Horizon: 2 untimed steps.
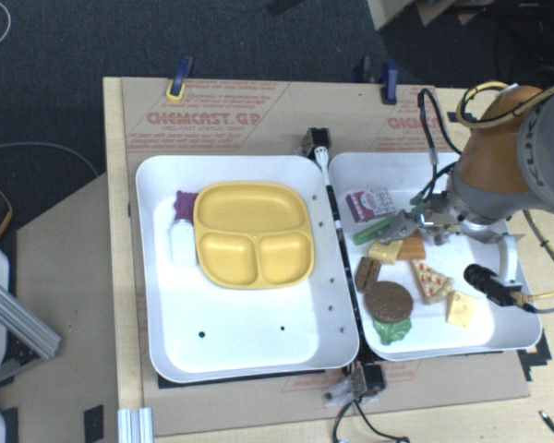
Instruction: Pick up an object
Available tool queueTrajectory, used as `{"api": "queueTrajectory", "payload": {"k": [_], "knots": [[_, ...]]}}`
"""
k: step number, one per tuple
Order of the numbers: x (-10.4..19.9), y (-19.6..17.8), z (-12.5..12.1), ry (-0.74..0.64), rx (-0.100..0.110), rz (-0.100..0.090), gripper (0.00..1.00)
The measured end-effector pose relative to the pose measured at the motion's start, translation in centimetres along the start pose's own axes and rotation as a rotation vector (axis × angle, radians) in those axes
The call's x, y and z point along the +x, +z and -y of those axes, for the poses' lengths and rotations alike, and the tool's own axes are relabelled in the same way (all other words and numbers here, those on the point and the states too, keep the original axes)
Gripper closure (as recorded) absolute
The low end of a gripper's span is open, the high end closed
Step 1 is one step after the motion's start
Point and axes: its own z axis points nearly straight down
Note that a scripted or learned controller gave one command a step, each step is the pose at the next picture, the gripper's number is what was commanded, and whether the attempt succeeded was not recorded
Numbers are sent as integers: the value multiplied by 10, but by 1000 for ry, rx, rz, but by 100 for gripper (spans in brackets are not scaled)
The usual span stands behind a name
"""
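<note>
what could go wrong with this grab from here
1. The gripper sits low over a tight cluster in the right bin: green piece, yellow block and orange block lie touching, so it may nudge or catch the wrong one.
2. The toy food is small and flat, like the pizza slice, so a grab could slip.
3. The cable looping by the wrist might snag.

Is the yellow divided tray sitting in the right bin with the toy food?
No, the yellow divided tray lies in the left bin; the toy food sits in the right bin.
</note>
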Motion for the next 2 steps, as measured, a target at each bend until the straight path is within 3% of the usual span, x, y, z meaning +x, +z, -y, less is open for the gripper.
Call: {"api": "queueTrajectory", "payload": {"k": [1, 2], "knots": [[-1, -10, 0, 1, -6, 5, 100], [-3, -54, 3, 1, 0, 8, 100]]}}
